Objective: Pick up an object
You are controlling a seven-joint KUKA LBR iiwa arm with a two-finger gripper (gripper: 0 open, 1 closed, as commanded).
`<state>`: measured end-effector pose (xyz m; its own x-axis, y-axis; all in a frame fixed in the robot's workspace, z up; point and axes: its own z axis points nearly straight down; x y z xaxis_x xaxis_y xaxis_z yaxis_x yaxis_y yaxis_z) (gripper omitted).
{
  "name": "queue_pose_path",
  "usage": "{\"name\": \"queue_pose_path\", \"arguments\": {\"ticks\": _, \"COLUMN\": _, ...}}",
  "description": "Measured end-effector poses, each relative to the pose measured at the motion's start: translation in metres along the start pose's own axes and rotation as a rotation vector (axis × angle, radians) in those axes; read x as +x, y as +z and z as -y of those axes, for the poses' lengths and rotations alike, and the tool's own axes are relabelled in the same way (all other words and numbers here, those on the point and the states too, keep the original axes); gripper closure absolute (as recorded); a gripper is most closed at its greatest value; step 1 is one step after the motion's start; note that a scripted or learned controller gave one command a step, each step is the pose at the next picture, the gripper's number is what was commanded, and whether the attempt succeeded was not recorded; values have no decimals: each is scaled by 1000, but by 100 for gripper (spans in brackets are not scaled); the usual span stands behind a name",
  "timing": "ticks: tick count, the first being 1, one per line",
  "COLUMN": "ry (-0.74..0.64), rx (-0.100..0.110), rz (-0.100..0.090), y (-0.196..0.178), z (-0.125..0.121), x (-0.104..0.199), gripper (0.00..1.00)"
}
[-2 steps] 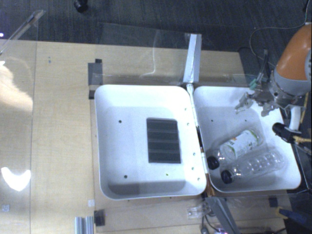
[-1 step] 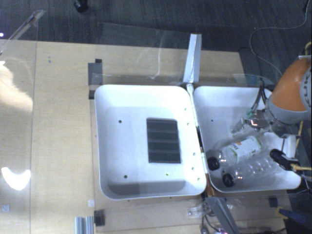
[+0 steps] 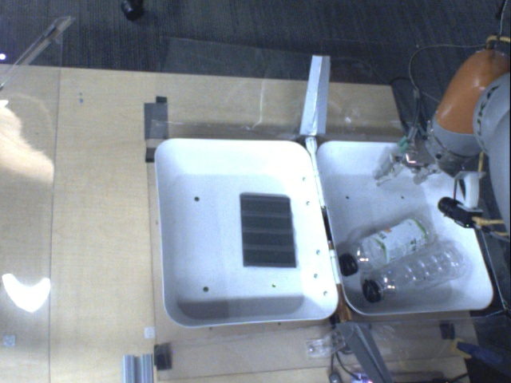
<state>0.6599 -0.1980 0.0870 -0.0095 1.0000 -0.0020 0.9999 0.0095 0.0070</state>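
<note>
On the bench (image 3: pixel 88 214) two white bins are set side by side. In the left bin (image 3: pixel 184 182) a dark ribbed rectangular pad (image 3: pixel 268 230) is seen lying flat near the middle, well apart from the arm. In the right bin (image 3: pixel 343 182) two clear plastic bottles are laid on their sides near the front: a labelled bottle (image 3: pixel 393 242) with a black cap, and just beside it, nearer the front wall, a plain clear bottle (image 3: pixel 419 271), also black-capped. Farther right, the gripper (image 3: pixel 406 164) is held over the back of the right bin, apart from both bottles; nothing is seen between its fingers, but whether they are spread or closed cannot be told. The approach step is judged to be in hand, with no grasp made. For the next move, the gripper would need to be brought forward and down over a bottle, the fingers set across its body.
</note>
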Motion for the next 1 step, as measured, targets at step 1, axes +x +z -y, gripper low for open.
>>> {"name": "queue_pose_path", "arguments": {"ticks": 1, "ry": 0, "rx": 0, "rz": 0, "y": 0, "z": 0, "x": 0, "gripper": 0}}
